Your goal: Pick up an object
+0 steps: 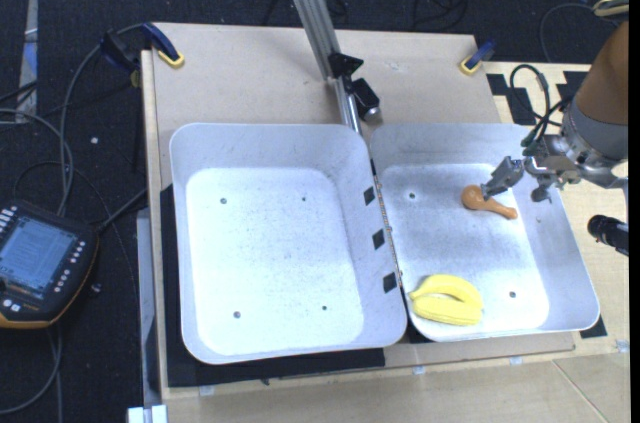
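In the right bin [560, 251] lie two objects. A small orange-brown piece with a round head and a short handle [485, 202] rests near the bin's upper right. A yellow banana-shaped toy [447, 300] lies by the front rim. My gripper [520, 176] hovers just right of and above the orange piece, its two fingers spread apart with nothing between them. The arm enters from the right edge.
The left bin [200, 151] sits beside the right one, joined by a dark clipped seam. A slanted metal pole [315, 11] rises from the bench's back centre. Clamps sit at the bench's back corners, and cables and a pendant lie on the floor at left.
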{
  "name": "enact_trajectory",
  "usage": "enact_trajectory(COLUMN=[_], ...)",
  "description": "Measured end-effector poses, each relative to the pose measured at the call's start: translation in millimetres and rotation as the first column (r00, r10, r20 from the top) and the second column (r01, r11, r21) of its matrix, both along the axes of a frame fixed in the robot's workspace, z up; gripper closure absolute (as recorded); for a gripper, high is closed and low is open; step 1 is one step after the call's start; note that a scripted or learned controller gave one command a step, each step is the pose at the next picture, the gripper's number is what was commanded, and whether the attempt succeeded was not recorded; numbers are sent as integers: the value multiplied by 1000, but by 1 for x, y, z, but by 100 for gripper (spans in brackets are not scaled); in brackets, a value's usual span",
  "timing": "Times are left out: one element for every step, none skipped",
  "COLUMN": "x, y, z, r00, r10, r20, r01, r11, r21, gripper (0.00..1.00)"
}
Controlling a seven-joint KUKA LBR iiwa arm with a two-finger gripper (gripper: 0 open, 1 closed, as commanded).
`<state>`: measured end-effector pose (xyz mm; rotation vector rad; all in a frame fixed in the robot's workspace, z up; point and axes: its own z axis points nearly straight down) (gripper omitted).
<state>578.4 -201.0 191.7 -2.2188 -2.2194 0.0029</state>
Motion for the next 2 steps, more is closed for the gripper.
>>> enact_trajectory(x=[6,7], y=[8,7], z=[-54,-41], r00=[1000,1000], r10=[0,0], r20=[-1,4], r01=[0,0], r11=[1000,1000], r21=[0,-1], gripper=[0,100])
